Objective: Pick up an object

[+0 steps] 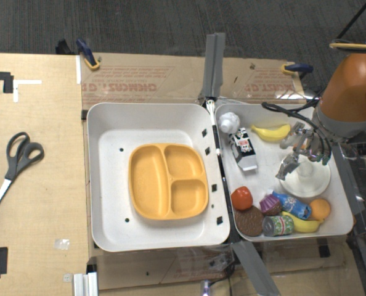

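Claw [292,164]: hanging low over the right bin [264,154] beside a white cup [307,176]; spread or pressed together, I cannot tell.
Objects: crowding the bin's near edge (banana [271,131] lying apart).
Risk: fingers may be skidding off the cup's rounded side, gripping nothing.

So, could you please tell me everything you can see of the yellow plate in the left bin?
The yellow plate is a rounded-square tray of what looks like matte plastic, split by raised ridges into three compartments: one tall one on its left side and two smaller ones stacked on its right. All three hold nothing. It lies flat and upright on the floor of the left bin, about central, slightly turned, clear of the walls. Nothing else touches it; the gripper is over the right bin.
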### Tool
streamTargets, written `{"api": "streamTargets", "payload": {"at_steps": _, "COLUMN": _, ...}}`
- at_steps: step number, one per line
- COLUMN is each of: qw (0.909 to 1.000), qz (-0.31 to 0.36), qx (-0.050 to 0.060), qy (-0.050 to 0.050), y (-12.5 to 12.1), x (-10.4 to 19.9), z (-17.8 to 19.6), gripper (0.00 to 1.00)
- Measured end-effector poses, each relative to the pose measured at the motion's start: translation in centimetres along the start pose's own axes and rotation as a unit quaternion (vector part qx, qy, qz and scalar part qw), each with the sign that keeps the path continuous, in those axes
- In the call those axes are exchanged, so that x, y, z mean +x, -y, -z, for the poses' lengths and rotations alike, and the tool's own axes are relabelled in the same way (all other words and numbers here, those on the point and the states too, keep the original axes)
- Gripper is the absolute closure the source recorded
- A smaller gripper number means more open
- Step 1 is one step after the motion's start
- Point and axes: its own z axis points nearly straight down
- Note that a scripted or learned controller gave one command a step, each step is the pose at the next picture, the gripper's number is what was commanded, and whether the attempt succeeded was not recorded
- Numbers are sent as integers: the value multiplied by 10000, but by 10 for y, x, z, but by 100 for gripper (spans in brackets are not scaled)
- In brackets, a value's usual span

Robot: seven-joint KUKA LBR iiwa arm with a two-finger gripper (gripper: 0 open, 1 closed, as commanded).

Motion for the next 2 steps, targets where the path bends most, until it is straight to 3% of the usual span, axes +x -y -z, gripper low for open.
{"api": "streamTargets", "payload": {"at_steps": 1, "qw": 9992, "qz": -394, "qx": 2, "qy": -22, "y": 12, "x": 89, "z": -21, "gripper": 0}}
{"api": "streamTargets", "payload": {"at_steps": 2, "qw": 10000, "qz": -99, "qx": -1, "qy": 12, "y": 71, "x": 88, "z": -19, "gripper": 0}}
